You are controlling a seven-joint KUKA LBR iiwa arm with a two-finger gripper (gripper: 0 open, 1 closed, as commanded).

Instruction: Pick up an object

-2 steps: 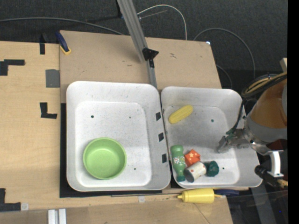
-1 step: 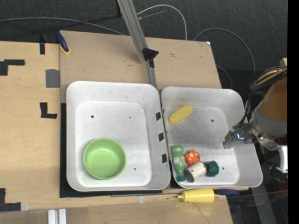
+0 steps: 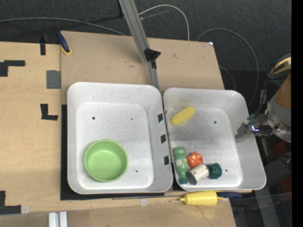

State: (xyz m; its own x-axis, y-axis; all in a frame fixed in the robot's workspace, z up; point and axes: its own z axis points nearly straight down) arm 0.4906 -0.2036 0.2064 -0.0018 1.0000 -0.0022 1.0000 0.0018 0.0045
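The gripper [image 3: 247,129] hovers at the right bin's [image 3: 236,98] right rim, holding nothing I can see; its opening is unclear. Toys [image 3: 194,167] cluster in that bin's near corner, a yellow one [image 3: 182,115] lying apart.

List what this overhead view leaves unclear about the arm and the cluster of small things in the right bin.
- Gripper: small and blurred at the right bin's rim; finger state unreadable.
- Arm: cut off by the right edge.
- Green bottle, orange piece, white cylinder, dark green piece: bunched together, too small to identify.
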